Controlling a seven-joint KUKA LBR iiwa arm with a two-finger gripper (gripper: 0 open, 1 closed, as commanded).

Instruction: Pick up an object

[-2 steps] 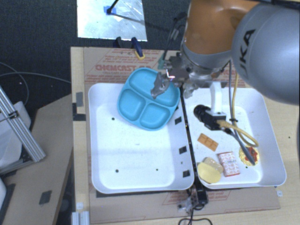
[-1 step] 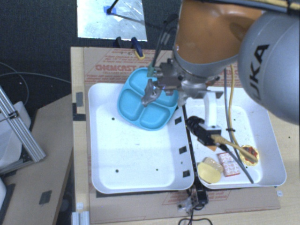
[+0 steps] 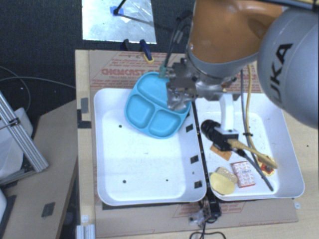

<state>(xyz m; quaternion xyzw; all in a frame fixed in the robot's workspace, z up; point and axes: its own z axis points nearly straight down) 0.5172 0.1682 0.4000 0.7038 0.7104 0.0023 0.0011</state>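
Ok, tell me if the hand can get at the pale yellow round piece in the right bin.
Probably yes. The yellow round piece lies uncovered at the right bin's near edge, with only the pink patterned block beside it. The hand sits over the blue tray.

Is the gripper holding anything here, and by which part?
Apparently the blue plate, tilted, with the gripper at its right rim; the grip itself cannot be told.

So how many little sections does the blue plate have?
3 on the blue plate: one big along its upper left, two smaller along its lower right. The gripper covers the plate's right edge.
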